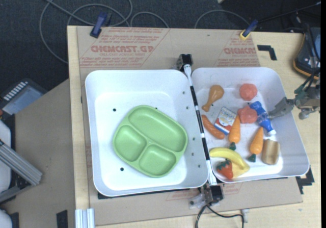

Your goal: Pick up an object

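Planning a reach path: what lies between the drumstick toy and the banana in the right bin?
In the camera view, between the tan drumstick toy and the yellow banana lie a long orange carrot and a small white packet.

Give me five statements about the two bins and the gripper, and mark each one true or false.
1. The green divided plate lies in the left bin. True.
2. The banana lies in the left bin. False: it lies in the right bin, near its front edge.
3. The gripper is over the right bin's right side, near the blue object. True.
4. The chicken drumstick sits on the green divided plate. False: it lies in the right bin, toward its back left.
5. The plate has a single undivided well. False: it has three compartments.
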Motion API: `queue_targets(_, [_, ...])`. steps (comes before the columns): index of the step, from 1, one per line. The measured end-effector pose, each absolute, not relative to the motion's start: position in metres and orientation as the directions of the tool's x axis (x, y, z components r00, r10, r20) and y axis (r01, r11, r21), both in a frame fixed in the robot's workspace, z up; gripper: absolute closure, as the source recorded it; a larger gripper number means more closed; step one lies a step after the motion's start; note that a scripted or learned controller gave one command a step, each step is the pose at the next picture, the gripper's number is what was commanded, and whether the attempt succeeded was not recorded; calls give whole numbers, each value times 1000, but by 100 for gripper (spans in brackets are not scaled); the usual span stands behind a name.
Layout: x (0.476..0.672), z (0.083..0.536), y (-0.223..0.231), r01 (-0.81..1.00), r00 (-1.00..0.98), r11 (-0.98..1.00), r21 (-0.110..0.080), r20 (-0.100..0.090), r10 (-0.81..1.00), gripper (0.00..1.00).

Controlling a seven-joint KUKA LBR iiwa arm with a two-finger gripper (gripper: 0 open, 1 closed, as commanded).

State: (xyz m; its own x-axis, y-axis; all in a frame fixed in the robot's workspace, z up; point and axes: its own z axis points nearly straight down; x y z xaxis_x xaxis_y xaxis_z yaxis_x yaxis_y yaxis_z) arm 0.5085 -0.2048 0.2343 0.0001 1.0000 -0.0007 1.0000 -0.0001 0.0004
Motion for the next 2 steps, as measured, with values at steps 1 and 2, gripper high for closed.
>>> queue_targets(1, [513,96,-167,1000,0,0,-3,1,1000,0])
queue_targets(2, [545,85,-165,1000,-1,1,1,-1,1000,0])
